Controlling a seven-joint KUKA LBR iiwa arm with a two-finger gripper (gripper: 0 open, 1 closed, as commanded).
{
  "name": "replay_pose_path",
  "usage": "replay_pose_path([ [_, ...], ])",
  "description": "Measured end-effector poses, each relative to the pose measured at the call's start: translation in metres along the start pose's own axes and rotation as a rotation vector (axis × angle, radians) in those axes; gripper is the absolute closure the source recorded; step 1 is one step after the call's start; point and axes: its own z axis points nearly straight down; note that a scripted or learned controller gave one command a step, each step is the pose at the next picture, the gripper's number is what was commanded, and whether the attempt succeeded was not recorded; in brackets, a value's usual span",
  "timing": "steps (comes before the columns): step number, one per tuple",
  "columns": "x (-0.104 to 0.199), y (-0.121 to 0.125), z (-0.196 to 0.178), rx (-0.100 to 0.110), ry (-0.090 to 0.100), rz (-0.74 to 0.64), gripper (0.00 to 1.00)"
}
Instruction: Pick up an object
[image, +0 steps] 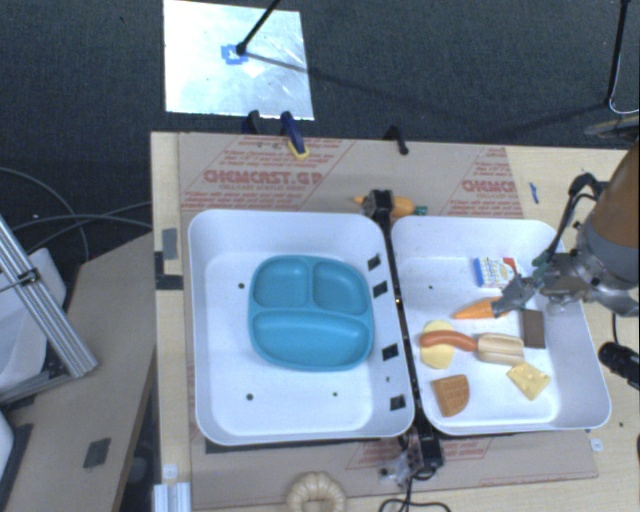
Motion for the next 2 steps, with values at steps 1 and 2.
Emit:
replay_pose_path([
  [1, 0.0, 0.002, -0.005, -0.011, -0.002, -0.003, 0.0],
  [2, -0.005, -0.001, 0.039, -0.008, -0.002, 0.0, 0.0],
])
